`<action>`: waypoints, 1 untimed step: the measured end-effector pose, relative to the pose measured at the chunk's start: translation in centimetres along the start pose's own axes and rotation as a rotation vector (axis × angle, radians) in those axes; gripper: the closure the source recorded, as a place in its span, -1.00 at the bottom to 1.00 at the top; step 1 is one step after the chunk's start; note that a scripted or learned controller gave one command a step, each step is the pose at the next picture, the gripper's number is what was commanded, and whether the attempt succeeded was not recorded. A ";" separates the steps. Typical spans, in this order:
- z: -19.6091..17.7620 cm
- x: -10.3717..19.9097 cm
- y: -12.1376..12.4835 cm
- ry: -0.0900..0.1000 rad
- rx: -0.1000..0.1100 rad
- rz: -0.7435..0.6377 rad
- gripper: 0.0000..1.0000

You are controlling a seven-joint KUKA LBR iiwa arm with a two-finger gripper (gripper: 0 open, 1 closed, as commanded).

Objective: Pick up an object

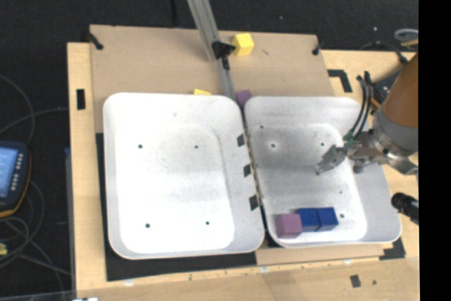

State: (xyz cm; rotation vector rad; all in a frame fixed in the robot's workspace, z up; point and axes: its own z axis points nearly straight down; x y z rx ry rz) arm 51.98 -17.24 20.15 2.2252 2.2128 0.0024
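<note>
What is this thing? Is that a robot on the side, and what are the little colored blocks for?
Yes, it's a robot arm, grey and orange, reaching in from the right. One camera looks down from above. At the arm's end is a gripper, like two fingers, hovering over the right bin. Its job is to pick something up. A purple block and a blue block sit near that bin's front edge. The left bin is beside it. A yellow block lies behind the bins. The gripper holds nothing.

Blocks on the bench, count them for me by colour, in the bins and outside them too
Blue: 1, the blue block in the right bin.
Purple: 2, the purple block beside it, and the purple block behind the bins.
Yellow: 2, the yellow block on the board and the yellow piece.
Total: 5
</note>
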 end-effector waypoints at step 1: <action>-3.0 -3.7 0.7 -0.003 -0.001 -0.003 -1.00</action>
